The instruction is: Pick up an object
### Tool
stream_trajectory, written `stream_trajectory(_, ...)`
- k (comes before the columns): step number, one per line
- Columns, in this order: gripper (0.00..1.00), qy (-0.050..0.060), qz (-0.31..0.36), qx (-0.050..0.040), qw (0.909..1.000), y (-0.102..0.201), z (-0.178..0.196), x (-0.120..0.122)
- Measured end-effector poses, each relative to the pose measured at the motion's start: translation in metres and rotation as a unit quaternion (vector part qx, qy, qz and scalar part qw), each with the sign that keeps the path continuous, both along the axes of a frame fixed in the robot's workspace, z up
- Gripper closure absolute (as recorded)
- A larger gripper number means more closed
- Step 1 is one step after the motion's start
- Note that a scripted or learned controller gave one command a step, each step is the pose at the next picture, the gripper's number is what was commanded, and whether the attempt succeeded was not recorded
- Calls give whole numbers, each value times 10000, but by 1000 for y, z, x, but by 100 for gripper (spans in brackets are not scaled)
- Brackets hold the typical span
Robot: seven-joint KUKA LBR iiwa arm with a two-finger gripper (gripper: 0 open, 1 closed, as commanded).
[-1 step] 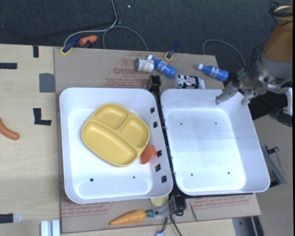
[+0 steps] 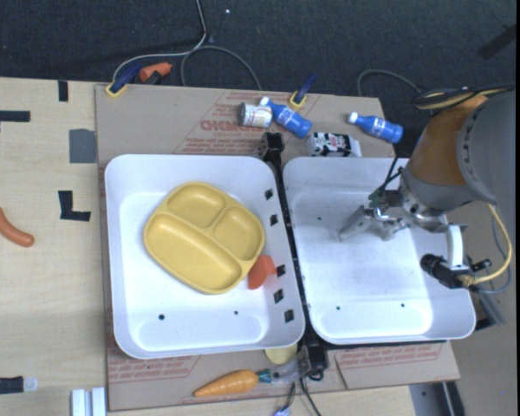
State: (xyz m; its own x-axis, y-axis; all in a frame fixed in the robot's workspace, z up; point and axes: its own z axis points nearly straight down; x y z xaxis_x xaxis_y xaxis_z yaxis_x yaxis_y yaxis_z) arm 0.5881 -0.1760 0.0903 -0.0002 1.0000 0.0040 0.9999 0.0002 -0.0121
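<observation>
Camera view. Gripper (image 2: 357,224), centre right, over the right bin (image 2: 373,306); fingers spread apart, holding nothing. Yellow plate (image 2: 204,236) and orange piece (image 2: 260,272) lie in the left bin (image 2: 191,332), centre frame.

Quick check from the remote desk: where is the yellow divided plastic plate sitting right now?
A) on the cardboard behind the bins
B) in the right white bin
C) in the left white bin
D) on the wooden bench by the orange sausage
C: the yellow divided plastic plate lies inside the left white bin, with a small red-orange piece at its edge.
</observation>
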Motion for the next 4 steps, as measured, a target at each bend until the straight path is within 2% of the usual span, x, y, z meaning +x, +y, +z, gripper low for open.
stream_trajectory(1, 0, -83, 24, -40, 10000, 62, -4, 13)
stream_trajectory(2, 0, -77, 11, -29, 10000, 76, -4, 52)
stream_trajectory(3, 0, -33, 15, -33, 10000, 80, -5, 80)
stream_trajectory(4, 0, -77, 4, -32, 10000, 80, -4, 54)
